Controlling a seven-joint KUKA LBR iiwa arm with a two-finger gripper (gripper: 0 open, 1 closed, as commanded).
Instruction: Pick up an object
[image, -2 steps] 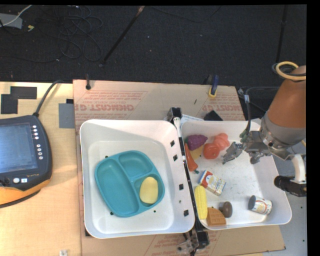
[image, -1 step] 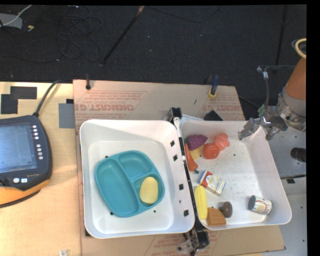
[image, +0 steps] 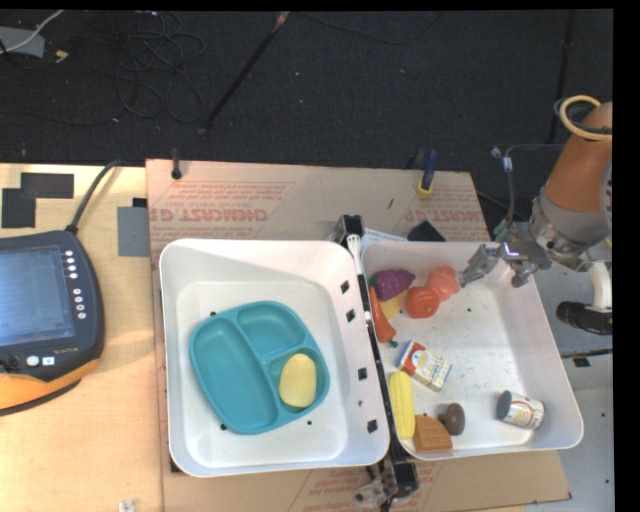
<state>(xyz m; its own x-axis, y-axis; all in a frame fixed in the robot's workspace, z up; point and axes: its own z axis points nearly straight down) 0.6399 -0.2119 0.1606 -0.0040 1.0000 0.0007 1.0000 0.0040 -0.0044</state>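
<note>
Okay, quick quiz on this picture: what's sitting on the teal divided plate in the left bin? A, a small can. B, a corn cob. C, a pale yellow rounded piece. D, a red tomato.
C: a pale yellow rounded piece lies in the lower right compartment of the teal divided plate, while the corn cob, the small can and the red tomato all lie in the right bin.

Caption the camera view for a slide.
End effector above right bin of toy food; teal plate in left bin.
</note>
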